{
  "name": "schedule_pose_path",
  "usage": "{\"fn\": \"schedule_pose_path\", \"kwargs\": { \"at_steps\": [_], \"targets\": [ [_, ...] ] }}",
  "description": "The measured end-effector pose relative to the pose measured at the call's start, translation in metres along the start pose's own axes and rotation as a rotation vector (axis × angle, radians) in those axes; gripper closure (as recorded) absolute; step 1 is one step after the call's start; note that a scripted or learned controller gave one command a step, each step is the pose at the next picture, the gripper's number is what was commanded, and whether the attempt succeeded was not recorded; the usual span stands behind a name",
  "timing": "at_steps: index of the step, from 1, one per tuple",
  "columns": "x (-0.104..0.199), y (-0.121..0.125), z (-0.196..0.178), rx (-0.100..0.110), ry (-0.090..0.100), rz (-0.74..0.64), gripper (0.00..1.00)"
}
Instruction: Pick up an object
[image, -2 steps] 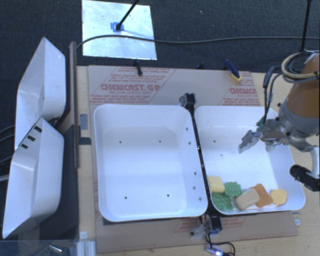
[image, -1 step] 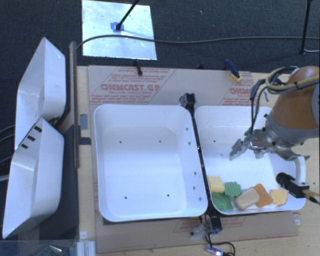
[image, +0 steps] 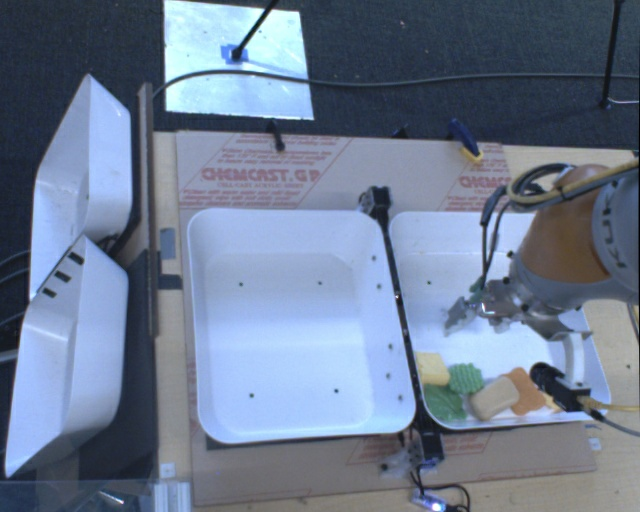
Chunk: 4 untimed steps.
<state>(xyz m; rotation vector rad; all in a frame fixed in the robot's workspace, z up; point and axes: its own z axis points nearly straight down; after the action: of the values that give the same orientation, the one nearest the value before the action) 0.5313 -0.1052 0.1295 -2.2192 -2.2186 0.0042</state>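
1. Gripper (image: 462, 315) sits over the middle of the right bin (image: 440, 240), at the end of the grey arm (image: 575, 250) that reaches in from your right; you can see nothing between its fingers, and whether they are apart or together you cannot tell from this angle.
2. Objects lie bunched along the near edge of that right bin: a yellow block (image: 433, 369), a green ridged piece (image: 465, 379) just beside it, a second green piece (image: 445, 403) at the bin's near-left corner, a tan block (image: 493, 399) and an orange piece (image: 525, 392) touching it.
3. You will find the gripper above and apart from that cluster.
4. The left bin (image: 300, 320) stands beside the right one.
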Motion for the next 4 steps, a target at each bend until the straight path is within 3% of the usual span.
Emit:
{"fn": "schedule_pose_path", "kwargs": {
  "at_steps": [1, 2, 4],
  "targets": [
    [-0.001, 0.001, 0.044, -0.008, -0.001, 0.000, 0.00],
    [0.001, 0.002, 0.033, -0.010, 0.001, -0.002, 1.00],
    [0.007, 0.009, -0.059, -0.009, -0.001, -0.002, 1.00]
  ]
}}
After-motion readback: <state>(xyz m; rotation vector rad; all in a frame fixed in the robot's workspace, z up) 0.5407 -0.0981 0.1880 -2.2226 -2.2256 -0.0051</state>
